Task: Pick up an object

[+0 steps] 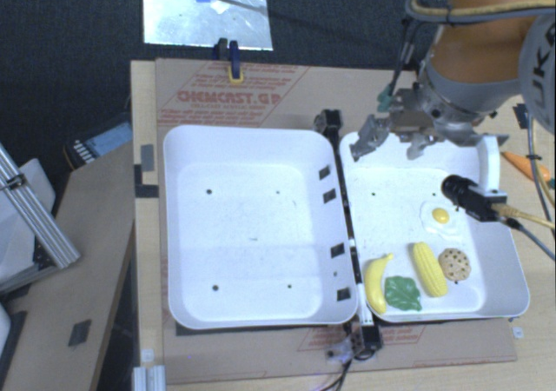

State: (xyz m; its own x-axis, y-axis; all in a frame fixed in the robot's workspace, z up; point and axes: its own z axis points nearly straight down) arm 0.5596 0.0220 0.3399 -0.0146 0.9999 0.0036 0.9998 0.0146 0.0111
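Hovering over the far edge of the right bin (499,298), the hand (393,135) is above the bin floor with nothing seen between its fingers; whether they are spread or closed I cannot tell. The candidates lie along the bin's near edge: banana (376,283), green leaf (403,293), corn cob (428,268), cookie (454,264), and a fried egg (440,216) nearer the middle. This looks like the approach step; next the hand must travel toward one item, descend and close on it

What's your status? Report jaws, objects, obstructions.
Gripper above right bin's far edge, carrying nothing visible. Banana, green leaf, corn, cookie, fried egg at near end. Nothing between.
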